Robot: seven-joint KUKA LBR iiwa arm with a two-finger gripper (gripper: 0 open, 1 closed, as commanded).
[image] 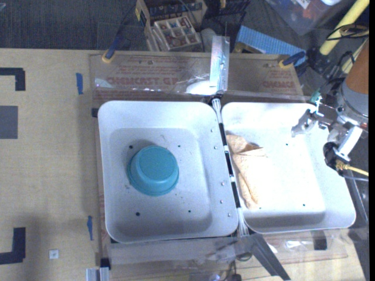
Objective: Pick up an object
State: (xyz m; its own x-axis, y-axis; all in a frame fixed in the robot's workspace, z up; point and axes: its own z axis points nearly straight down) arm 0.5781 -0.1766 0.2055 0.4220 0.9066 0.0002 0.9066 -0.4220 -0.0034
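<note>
A blue bowl (pixel 153 170) lies upside down in the middle of the left bin (pixel 117 122). A tan, flat, crumpled object (pixel 243 171) lies along the left wall of the right bin (pixel 304 198), stretching from its far left toward the near side. My gripper (pixel 309 122) hangs over the far right corner of the right bin, well to the right of the tan object and apart from it. Nothing shows in its grasp.
The grey arm with its orange band (pixel 358 75) comes in at the right edge. A divider ridge (pixel 225 157) separates the two bins. Cardboard and plastic sheeting (pixel 158 81) sit behind the bins, with clutter beyond. A wooden bench top (pixel 41 174) lies left.
</note>
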